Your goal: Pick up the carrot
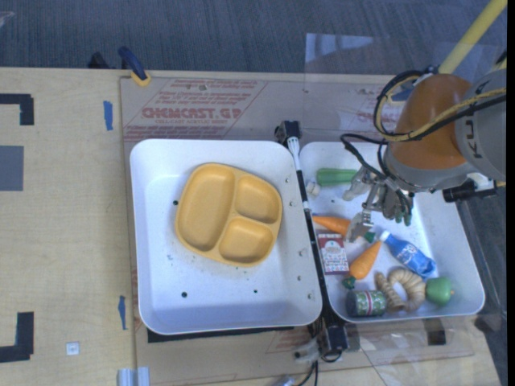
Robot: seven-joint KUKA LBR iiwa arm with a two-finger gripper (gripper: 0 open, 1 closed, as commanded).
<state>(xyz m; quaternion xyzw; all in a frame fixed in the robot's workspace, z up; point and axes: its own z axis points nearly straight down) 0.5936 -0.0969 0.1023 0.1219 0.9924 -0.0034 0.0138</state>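
Two orange carrot-shaped pieces lie in the right bin point(463, 240). One carrot point(331, 223) lies flat near the bin's left wall. The other carrot point(367, 259) slants below it, its green stub toward the lower left. My gripper point(364, 212) hangs over the middle of the bin, just right of the flat carrot and just above the slanted one. Its fingers are spread open with nothing between them.
The right bin also holds a green cucumber-like piece point(336, 176), a red packet point(332, 255), a blue tube point(409, 255), a green can point(368, 302), a pretzel-like piece point(402, 288) and a lime point(439, 290). A yellow divided plate point(228, 213) sits in the left bin point(153, 280).
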